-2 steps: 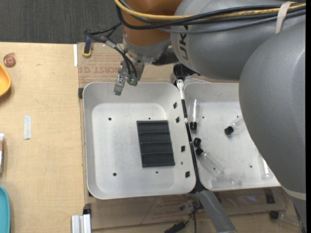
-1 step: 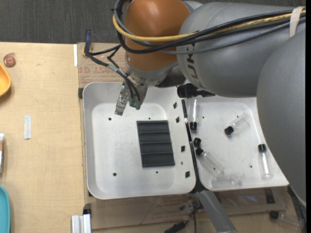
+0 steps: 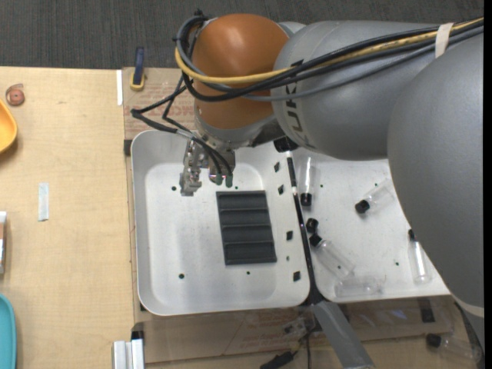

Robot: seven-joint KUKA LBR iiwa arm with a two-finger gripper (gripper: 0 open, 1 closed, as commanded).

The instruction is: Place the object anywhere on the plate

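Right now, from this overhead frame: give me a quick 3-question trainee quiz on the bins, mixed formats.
1. True or false: the dark ribbed plate lies in the left bin.
2. Multiple choice: the gripper hangs over: A) the right bin B) the left bin's far part, beyond the plate C) the wooden bench.
3. Fill in: the clear vials lie in the ____ bin.

Key: 1 true; 2 B; 3 right.
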